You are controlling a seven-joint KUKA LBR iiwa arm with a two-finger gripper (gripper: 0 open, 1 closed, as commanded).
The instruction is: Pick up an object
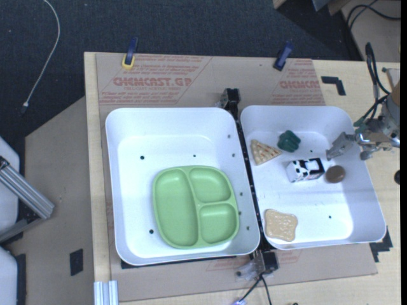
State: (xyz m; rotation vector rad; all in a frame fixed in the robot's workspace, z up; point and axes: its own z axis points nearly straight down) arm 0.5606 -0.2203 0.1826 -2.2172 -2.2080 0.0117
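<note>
My gripper (346, 146) sits at the right edge of the right bin (356, 230), above its far right corner. One finger (337, 147) points down and left toward the bin floor; the second finger is not resolved at this angle, so I cannot tell how far they are spread. Nothing is visible between them, and the visible finger touches no object.

Objects in the right bin:
- brown round piece (335, 174), just below my fingertip, apart from it
- black-and-white toy (306, 169), just beside the brown piece
- green object (289, 140), near the far edge
- pizza-slice toy (263, 151), by the left wall
- toast-shaped piece (280, 225), at the near left corner

The left bin (127, 138) carries a green divided plate (194, 206).
</note>
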